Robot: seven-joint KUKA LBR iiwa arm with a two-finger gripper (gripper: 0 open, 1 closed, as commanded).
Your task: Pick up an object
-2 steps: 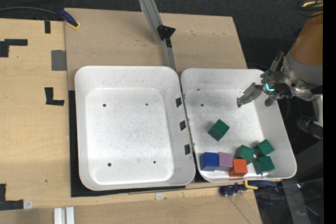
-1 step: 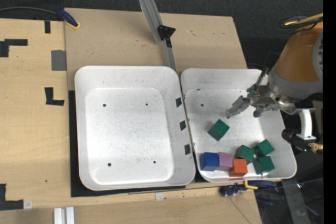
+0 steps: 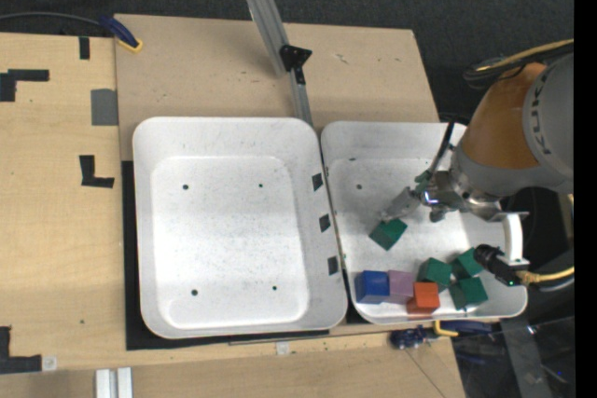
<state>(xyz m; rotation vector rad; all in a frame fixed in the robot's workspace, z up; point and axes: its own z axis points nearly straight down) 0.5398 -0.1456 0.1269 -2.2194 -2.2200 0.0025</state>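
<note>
A green block (image 3: 388, 232) lies tilted on the floor of the right bin (image 3: 373, 149), near its middle. My gripper (image 3: 415, 210) hangs low over that bin, just up and to the right of the block, with its fingers spread open. One fingertip (image 3: 395, 212) reaches down close to the block's top edge, and the block is not between the fingers. Along the bin's front wall sit a blue block (image 3: 374, 284), a pale purple block (image 3: 400, 284), an orange block (image 3: 425, 295) and three more green blocks (image 3: 466, 291).
The left bin (image 3: 224, 219) stands beside the right one, their walls meeting at mid-view. A slanted metal pole (image 3: 266, 5) ends at the bins' back edge. The arm's orange and grey body (image 3: 508, 135) covers the right bin's right side.
</note>
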